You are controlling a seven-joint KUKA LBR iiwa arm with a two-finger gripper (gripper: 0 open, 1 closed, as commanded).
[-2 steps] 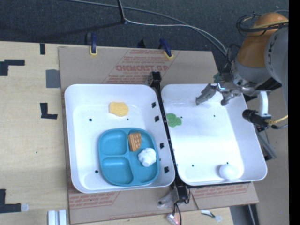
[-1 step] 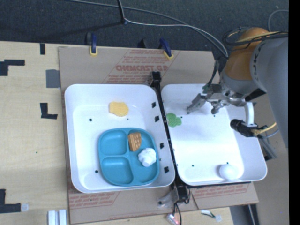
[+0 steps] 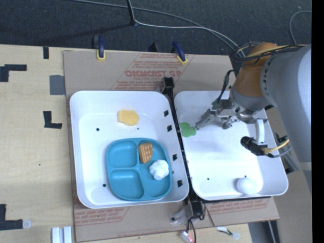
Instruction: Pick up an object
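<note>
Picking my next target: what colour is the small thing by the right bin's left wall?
Green, seen best in the camera view, near the end effector.

A small green object (image 3: pixel 188 130) lies in the right bin (image 3: pixel 223 178), against that bin's left wall, about halfway along it.

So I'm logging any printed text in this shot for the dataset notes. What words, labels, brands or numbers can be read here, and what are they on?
"CHEMCAST GP": red print on the brown cardboard sheet under the two bins, near its far edge; the last letters are faint, so that reading is uncertain.
More red print runs in diagonal lines across the same cardboard, also at its near edge; too small and blurred to read.
No readable text on the bins, the blue tray or the arm.
</note>
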